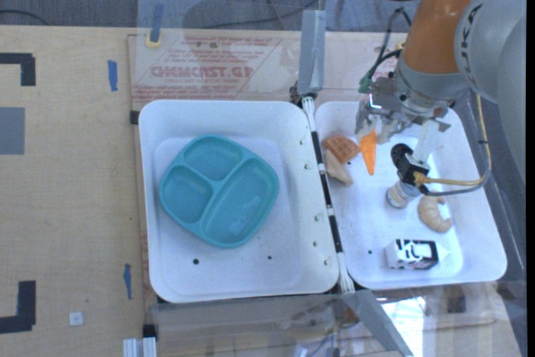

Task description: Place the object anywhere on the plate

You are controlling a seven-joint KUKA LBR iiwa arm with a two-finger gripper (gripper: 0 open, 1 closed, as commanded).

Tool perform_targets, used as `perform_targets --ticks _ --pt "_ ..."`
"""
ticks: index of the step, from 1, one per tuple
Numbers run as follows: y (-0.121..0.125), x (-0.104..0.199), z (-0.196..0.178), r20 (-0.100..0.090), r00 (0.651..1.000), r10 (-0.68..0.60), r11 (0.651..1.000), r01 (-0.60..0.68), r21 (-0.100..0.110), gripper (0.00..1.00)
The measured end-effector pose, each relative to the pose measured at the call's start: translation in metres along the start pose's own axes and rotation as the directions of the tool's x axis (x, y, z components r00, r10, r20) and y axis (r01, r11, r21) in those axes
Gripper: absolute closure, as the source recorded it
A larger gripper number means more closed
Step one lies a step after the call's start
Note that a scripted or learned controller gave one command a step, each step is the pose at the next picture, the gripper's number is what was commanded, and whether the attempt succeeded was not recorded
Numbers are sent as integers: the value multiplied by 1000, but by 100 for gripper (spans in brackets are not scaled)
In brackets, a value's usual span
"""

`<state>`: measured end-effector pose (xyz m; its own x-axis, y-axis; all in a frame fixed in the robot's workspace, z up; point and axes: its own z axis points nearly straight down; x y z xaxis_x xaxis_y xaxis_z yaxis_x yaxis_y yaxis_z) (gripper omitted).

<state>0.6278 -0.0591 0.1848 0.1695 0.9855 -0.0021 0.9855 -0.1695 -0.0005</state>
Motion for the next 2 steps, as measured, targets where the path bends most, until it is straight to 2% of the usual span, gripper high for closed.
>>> perform_targets --ticks 1,2 --pt "1 58 0 -2 965 -263 965 263 -3 100" --pt "-69 122 0 -3 882 -472 882 472 0 100"
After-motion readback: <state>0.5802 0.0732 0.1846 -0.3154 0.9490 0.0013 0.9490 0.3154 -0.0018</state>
